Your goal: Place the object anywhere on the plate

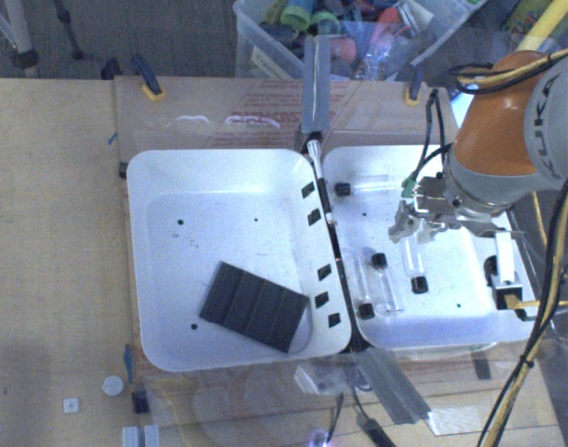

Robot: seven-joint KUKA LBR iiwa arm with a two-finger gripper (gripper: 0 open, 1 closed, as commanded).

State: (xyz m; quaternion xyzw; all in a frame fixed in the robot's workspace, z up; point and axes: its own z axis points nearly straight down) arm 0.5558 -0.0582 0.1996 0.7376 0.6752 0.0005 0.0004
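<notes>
The plate [253,306] is a dark grey ridged slab lying at a slant on the floor of the left bin [172,184], near its front. In the right bin [452,315] a clear tube-like object with black ends [381,287] lies near the divider. A second clear piece with a black cap [358,186] lies at the back of that bin. My gripper [412,250] hangs over the middle of the right bin, just right of the nearer clear object and well away from the plate. I see nothing clearly held in it.
A raised divider with black clips [321,250] runs between the two bins. The grey arm with its orange band [493,138] and its cables cover the right bin's back right. A tub of coloured toys [358,17] stands behind the bench.
</notes>
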